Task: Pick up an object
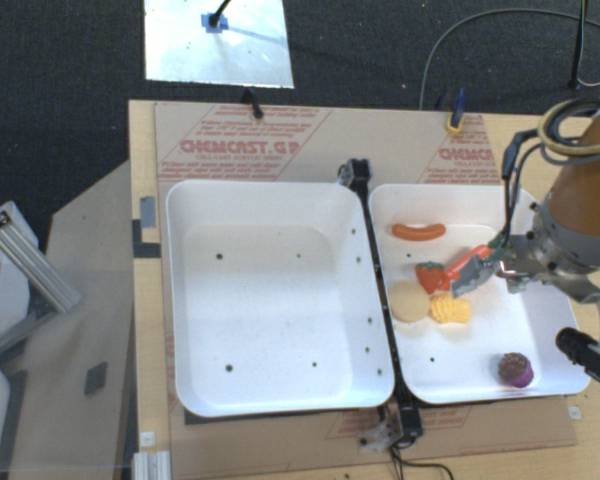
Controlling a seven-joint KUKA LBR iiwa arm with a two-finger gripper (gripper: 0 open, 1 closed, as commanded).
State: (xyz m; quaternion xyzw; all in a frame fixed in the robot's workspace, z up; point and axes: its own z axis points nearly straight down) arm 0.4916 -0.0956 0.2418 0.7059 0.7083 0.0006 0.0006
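Observation:
The right bin [555, 318] holds several toy foods. An orange-red sausage [418, 231] lies near its far wall. A red piece with a green stem [432, 276] sits mid-bin, with a tan round piece [408, 303] and a yellow corn piece [450, 311] just in front of it. A purple piece [515, 369] rests near the front right corner. My gripper [472, 276] reaches in low from the right, its tip beside the red piece and above the corn. A slim orange piece [468, 263] lies along the gripper; whether it is gripped is unclear.
The left bin [270, 298] stands beside the right one, with a black divider clamp [358, 173] between them at the back. The arm's orange band and cables [580, 183] hang over the right bin's far right side. A metal plate [218, 28] lies beyond the bench.

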